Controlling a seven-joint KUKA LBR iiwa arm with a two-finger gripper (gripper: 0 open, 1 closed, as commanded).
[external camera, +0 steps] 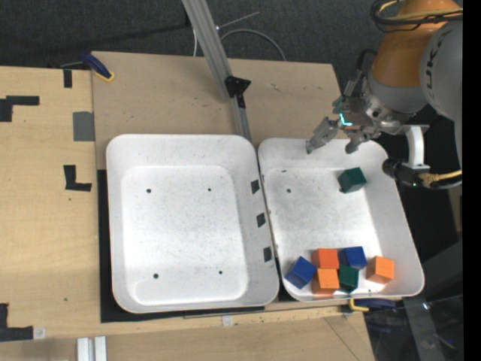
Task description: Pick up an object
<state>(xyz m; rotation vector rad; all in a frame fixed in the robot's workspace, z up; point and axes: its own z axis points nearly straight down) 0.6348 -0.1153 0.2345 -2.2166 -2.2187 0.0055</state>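
My gripper (334,139) hangs open above the far edge of the right bin (394,201), with nothing between its two grey fingers. A dark green block (351,179) lies alone in the upper part of that bin, just below and to the right of the fingertips. Along the bin's near edge sits a cluster of blocks: a blue one (301,271), an orange one (327,258), another blue (353,256), an orange one (328,279), a green one (348,277) and an orange one (382,268).
The left bin (120,201) lies beside the right one. A slanted metal pole (214,43) rises behind the bins' shared edge. Black cables run at the arm's wrist on the right.
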